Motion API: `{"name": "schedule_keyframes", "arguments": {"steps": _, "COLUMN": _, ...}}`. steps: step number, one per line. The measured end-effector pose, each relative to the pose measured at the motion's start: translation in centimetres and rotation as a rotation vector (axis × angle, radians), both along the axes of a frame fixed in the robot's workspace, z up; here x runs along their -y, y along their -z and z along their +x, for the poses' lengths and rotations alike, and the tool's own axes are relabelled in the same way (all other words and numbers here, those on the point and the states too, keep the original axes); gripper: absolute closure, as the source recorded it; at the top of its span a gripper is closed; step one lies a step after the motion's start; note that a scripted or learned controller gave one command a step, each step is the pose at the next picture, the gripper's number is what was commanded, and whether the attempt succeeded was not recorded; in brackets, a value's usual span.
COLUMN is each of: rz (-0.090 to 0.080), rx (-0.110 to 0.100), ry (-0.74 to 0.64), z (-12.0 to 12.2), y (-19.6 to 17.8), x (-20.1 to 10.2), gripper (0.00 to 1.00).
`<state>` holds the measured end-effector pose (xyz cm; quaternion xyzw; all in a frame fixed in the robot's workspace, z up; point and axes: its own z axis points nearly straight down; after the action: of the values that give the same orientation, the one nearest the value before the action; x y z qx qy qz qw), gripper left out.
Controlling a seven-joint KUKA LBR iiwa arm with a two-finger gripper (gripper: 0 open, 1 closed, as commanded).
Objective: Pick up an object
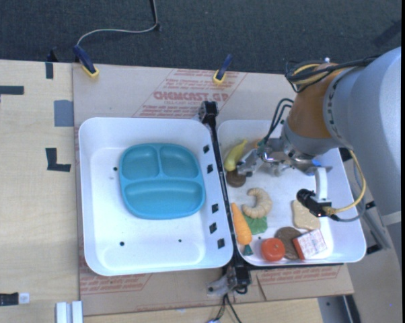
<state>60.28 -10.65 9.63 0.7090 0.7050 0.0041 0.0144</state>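
My gripper [251, 163] is low over the upper left of the right bin [347, 247], with the grey arm and its orange band [310, 110] reaching in from the right. It sits right beside a yellow banana [234, 152] and just above a brown round piece [237, 178]. Nothing is visibly held in it. Further down the bin lie a beige curled pastry [258, 202], an orange carrot [241, 224] on a green leaf [258, 224], a red tomato [273, 249], a brown cookie [288, 237], a slice of toast [302, 215] and a red-and-white packet [312, 244].
The left bin [101, 200] holds a blue divided plate [162, 180]. A black divider with clips [216, 180] runs between the bins. Cables [337, 200] hang off the wrist over the right bin's right side. Cardboard and yellow clamps [223, 73] lie behind.
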Motion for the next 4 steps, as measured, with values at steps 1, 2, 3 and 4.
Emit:
{"name": "schedule_keyframes", "arguments": {"steps": 1, "rz": -0.007, "rx": 0.011, "ry": 0.008, "z": -5.1, "y": -0.1, "x": 0.1, "gripper": 0.00}}
{"name": "schedule_keyframes", "arguments": {"steps": 2, "rz": 0.012, "rx": -0.024, "ry": -0.006, "z": -2.9, "y": -10.8, "x": 1.7, "gripper": 0.00}}
{"name": "schedule_keyframes", "arguments": {"steps": 3, "rz": 0.015, "rx": -0.026, "ry": -0.006, "z": -6.2, "y": 1.0, "x": 1.0, "gripper": 0.00}}
{"name": "schedule_keyframes", "arguments": {"steps": 4, "rz": 0.012, "rx": -0.020, "ry": -0.006, "z": -8.8, "y": 1.0, "x": 0.5, "gripper": 0.00}}
